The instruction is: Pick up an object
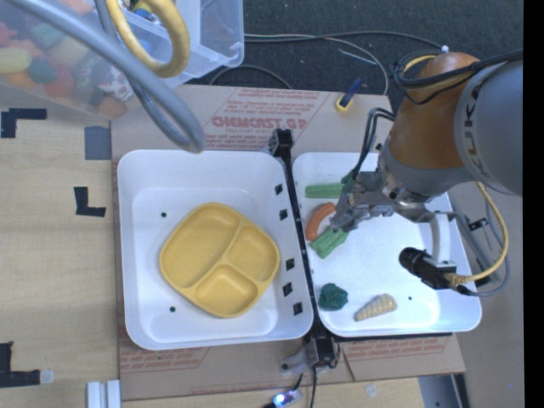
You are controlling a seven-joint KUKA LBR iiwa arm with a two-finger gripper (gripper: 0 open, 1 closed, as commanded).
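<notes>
- The cream cone point(375, 307) is lying closest to the front, in the right bin point(399, 331), near its front wall.
- A dark green bumpy lump point(332, 296) is sitting just beside the cone, on its left, close to the black strip point(293, 228) running between the two bins.
- A yellow plate point(219, 258) with three sections is lying flat in the middle of the left bin point(127, 228).
- A light green stick point(330, 242) is lying at a slant in the right bin, farther back than the lump.
- An orange curved piece point(318, 219) is touching the back end of that stick.
- My gripper point(348, 212) is hanging right over the spot where the green stick and the orange piece are meeting. I cannot tell whether it is spread wide or squeezed together, and I cannot tell whether it is gripping anything.
- A flat green piece point(323, 191) is lying just behind my gripper, near the back of the right bin.
- My grey and orange arm point(442, 134) is reaching in over the right bin from the right side.
- Both bins are sitting on a sheet of brown cardboard point(255, 113) on the worktop point(51, 253).
- A clear box point(212, 24) is standing far back on the left, with blurry colourful things inside.
</notes>
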